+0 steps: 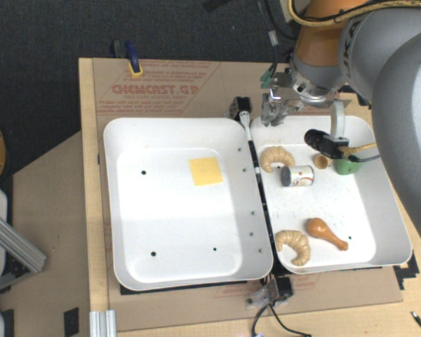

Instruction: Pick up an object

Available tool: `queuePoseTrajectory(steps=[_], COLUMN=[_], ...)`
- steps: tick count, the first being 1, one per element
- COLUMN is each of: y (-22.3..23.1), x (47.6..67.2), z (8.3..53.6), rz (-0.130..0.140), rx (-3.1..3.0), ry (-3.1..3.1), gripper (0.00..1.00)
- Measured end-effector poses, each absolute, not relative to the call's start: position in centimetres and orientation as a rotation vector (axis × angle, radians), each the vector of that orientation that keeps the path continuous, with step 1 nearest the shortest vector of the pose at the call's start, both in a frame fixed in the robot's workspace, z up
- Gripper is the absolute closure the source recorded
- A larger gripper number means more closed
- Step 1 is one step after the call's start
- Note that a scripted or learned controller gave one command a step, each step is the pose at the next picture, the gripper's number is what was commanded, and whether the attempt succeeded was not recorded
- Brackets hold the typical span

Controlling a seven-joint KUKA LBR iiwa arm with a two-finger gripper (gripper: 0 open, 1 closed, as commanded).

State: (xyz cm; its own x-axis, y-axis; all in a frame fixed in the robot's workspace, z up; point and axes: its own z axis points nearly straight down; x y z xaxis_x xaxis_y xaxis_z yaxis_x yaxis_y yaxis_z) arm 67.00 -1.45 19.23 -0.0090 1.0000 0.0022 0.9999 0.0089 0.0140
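Observation:
My gripper [272, 112] hangs over the far left corner of the right bin [386, 220], above bare white floor. Nothing shows in its grasp. Just in front of it lies a tan croissant [276, 158], and beside that a small white and grey can [297, 177] on its side. A green toy [346, 165] and a small tan piece [322, 161] lie to the right. Near the front edge rest a second croissant [295, 246] and an orange-brown drumstick [325, 232]. A flat yellow square [205, 171] lies in the left bin [126, 209].
The two bins meet along a raised divider [256, 181] just left of the gripper. The arm's grey body and orange band [337, 5] loom over the right bin's far right side. A blue and yellow clamp [132, 58] sits on the cardboard behind the left bin.

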Motion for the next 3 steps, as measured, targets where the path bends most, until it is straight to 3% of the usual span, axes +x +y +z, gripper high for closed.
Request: queuePoseTrajectory(steps=[1, 2, 3], y=[2.1, 0.6, 3.0], x=[66.8, 66.7, 66.8], z=[29.3, 29.0, 39.0], rz=[0.016, 0.003, 0.017], rx=[2.21, 2.22, 2.211], ry=[2.221, 2.217, 2.219], gripper=[1.0, 1.0, 1.0])
